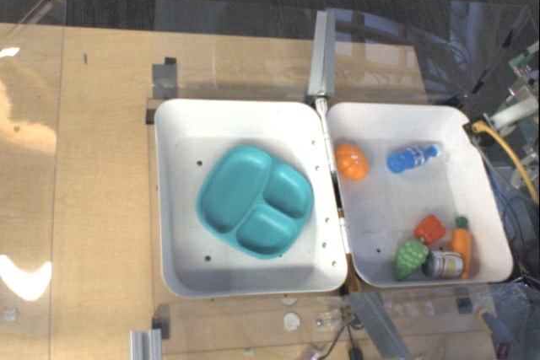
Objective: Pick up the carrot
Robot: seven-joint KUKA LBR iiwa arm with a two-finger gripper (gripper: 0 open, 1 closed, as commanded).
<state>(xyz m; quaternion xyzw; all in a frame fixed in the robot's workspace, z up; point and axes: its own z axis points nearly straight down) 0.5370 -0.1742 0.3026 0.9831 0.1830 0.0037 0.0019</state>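
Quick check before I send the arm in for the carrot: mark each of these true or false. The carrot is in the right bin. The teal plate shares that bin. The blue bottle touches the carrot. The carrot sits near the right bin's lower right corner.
1. The carrot is in the right bin. True.
2. The teal plate shares that bin. False: it lies in the left bin.
3. The blue bottle touches the carrot. False: they lie well apart.
4. The carrot sits near the right bin's lower right corner. True.

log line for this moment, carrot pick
carrot: right bin, near right corner, beside can | ungrasped | teal tray: left bin
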